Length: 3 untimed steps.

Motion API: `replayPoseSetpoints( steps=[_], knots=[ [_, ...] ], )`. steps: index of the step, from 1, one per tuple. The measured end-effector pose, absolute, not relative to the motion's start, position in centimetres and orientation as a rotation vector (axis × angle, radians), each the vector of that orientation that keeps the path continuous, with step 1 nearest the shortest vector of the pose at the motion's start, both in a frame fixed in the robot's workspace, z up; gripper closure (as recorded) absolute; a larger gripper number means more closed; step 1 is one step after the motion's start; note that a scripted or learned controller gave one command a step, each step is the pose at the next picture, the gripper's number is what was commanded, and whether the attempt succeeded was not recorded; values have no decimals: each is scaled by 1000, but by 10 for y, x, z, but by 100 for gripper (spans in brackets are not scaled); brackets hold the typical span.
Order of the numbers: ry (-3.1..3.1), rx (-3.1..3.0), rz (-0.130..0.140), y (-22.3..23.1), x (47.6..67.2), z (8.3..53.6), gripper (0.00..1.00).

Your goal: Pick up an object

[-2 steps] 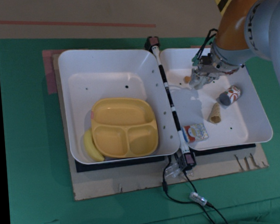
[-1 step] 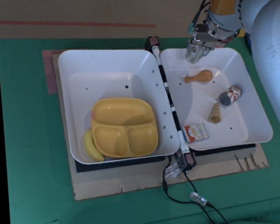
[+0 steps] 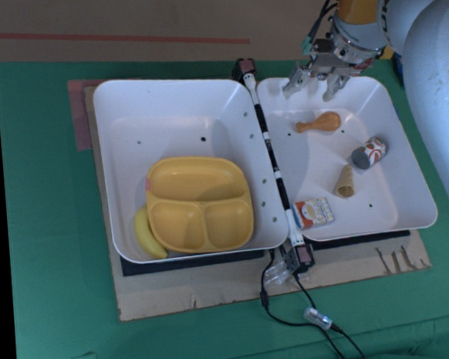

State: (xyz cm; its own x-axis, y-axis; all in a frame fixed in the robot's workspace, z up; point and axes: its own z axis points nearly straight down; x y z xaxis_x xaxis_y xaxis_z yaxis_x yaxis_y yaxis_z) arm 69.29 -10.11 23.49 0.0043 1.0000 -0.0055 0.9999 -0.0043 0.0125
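We were at the approach step: our pincer (image 3: 315, 85) hovered released above the right bin's (image 3: 409, 169) far edge. The drumstick (image 3: 320, 122) lay just below; next came descent.

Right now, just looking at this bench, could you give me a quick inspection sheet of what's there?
Surface: two white bins side by side, left bin and right bin, on cardboard over green cloth.
Job's things: right bin holds a drumstick, a can on its side, a cone and a small box.
Clutter: left bin holds a yellow tray with a banana against its left edge.
Grippers: gripper open above the right bin's far edge, holding nothing.
Cables: black cables trail from the divider toward the near edge.
Surroundings: brown floor with a red line.
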Motion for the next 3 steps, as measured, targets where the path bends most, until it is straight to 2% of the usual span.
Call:
replayPoseSetpoints(
  steps=[1,2,3],
  knots=[
    [2205,2217,5,-108,680,187,0],
    [2190,2208,16,-111,684,206,100],
    [2234,2235,-12,-121,701,195,100]
  ],
)
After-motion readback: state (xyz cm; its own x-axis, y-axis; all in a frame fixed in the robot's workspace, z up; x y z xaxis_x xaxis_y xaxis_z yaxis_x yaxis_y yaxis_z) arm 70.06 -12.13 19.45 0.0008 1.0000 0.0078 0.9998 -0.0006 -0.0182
